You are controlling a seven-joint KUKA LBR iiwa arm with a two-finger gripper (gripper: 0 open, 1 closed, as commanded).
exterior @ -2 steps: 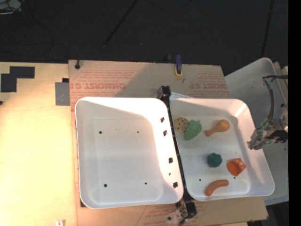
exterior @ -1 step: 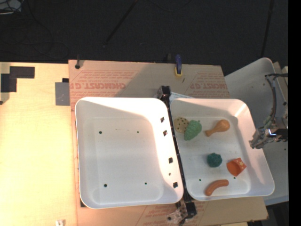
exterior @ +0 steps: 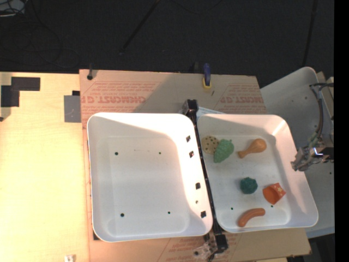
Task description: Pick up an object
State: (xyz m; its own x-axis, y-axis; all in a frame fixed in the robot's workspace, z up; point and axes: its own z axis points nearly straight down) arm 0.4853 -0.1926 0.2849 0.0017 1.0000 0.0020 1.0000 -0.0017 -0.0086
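The right white bin (exterior: 283,125) holds several small toys. A green broccoli-like piece (exterior: 223,150) lies beside a tan speckled cookie (exterior: 210,143) near the bin's left wall. An orange drumstick (exterior: 252,147) rests to their right. Lower down are a teal ball (exterior: 248,185), a red box-shaped toy (exterior: 274,193) and an orange sausage (exterior: 251,216). My gripper (exterior: 306,159) hangs at the right rim of this bin, outside the toys and to the right of the drumstick, with nothing visibly in it.
The left white bin (exterior: 109,146) sits next to the right one, with a black divider clip strip (exterior: 197,162) between them. Both rest on a cardboard sheet (exterior: 136,94) on a pale wooden bench (exterior: 38,168). A blue clamp (exterior: 206,75) stands at the back edge.
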